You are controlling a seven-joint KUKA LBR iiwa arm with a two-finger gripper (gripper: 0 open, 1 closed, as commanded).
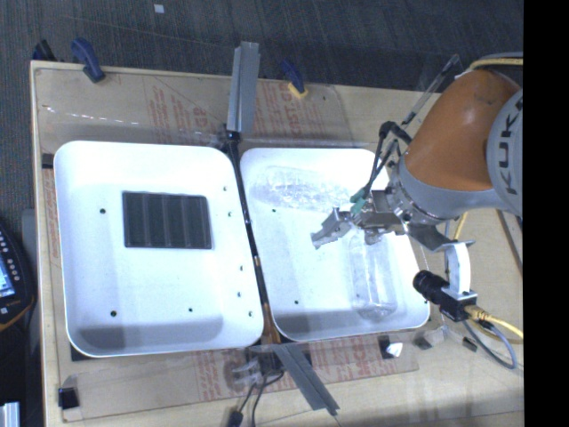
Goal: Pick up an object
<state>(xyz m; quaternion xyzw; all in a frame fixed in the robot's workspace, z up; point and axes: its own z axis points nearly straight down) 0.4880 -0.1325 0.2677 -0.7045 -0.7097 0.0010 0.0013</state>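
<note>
A dark grey ribbed rectangular block (167, 221) lies flat in the left bin (80, 310). In the right bin (302, 323), a crumpled clear plastic bottle (298, 189) lies near the far wall. A second clear plastic bottle (373, 278) lies toward the near right corner. My gripper (331, 229) hangs over the middle of the right bin, between the two bottles, pointing left. Nothing shows in its grasp. The orange-banded wrist (453, 136) covers the bin's right rim.
A metal divider bar (242, 87) runs between the bins at the back, with blue clamps (89, 60) along the bench's far edge. A black fitting and cables (449, 301) sit just outside the right bin's near right corner.
</note>
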